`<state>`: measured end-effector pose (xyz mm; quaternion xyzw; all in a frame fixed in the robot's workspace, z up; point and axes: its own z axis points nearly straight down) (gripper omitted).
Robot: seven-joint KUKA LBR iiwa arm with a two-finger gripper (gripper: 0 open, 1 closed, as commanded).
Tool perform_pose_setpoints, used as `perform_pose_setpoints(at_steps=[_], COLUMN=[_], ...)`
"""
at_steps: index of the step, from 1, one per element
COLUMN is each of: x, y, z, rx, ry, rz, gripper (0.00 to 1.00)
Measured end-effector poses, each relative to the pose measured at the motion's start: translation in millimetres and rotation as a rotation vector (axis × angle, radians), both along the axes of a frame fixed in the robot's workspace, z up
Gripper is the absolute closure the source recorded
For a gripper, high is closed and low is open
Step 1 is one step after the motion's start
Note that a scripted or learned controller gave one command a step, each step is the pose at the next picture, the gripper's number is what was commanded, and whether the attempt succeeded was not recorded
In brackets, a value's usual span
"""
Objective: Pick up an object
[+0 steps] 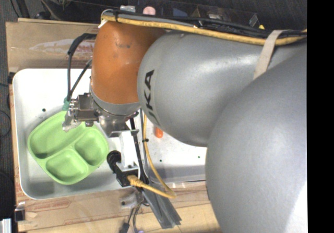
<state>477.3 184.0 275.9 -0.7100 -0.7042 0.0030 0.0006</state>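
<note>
Arm [209, 101] fills most of what we see, reaching in over the left white bin [23, 122]. A green divided tray [62, 154] lies in that bin, toward its near left corner. The claw [112, 122] hangs just beside the tray's right edge; we cannot tell its state.

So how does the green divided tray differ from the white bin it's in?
The green tray is bright lime with three rounded compartments; the white bin is one open, straight-walled basin. The tray is far smaller and lies skewed to the bin's edges, low in its left part. The arm overhangs both. Both are shallow.
</note>
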Motion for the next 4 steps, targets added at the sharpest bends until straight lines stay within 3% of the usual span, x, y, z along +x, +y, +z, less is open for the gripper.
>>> perform_pose_setpoints(at_steps=[1, 2, 3, 4], x=[1, 0, 0, 2], y=[1, 5, 4, 6], z=[7, 11, 19, 26], rx=[-0.003, 0.002, -0.001, -0.005], ry=[0.004, 0.003, -0.001, 0.004], rz=[0.007, 0.410, 0.050, 0.059], gripper=[1.00, 1.00, 1.00, 1.00])
